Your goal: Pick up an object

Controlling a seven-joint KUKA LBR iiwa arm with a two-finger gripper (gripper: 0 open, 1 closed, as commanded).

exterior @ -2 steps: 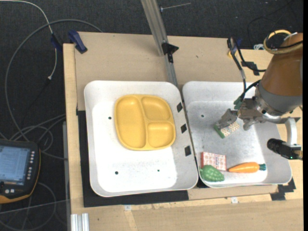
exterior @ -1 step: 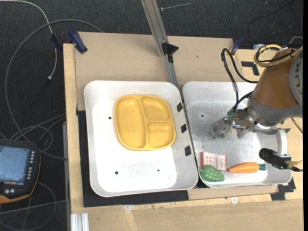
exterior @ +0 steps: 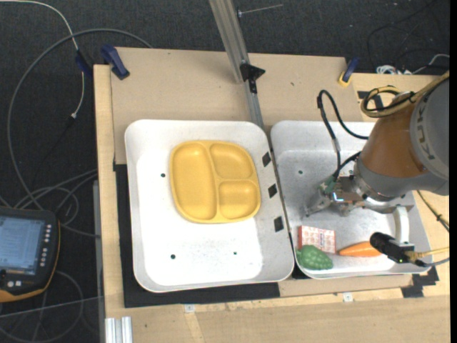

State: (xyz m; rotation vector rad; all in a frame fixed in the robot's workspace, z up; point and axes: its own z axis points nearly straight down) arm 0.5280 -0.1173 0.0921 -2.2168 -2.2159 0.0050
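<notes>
The gripper [exterior: 325, 200] is hovering over the bare middle of the right bin [exterior: 300, 145], its fingers appearing slightly parted and gripping nothing, though they are small in the camera view. The pickable things are lying along that bin's near edge: a red-and-white packet [exterior: 316, 238], a green bumpy toy vegetable [exterior: 315, 258] touching its near side, and an orange carrot [exterior: 359, 249] just to the right. All three are looking light — likely plastic or soft play food — so weight is posing little trouble. The carrot is probably smooth and tapered, best pinched across its thicker middle; the flat packet is offering little to grip. In the left bin [exterior: 143, 191] a yellow divided tray [exterior: 214, 181] is sitting — too broad for these fingers.
</notes>
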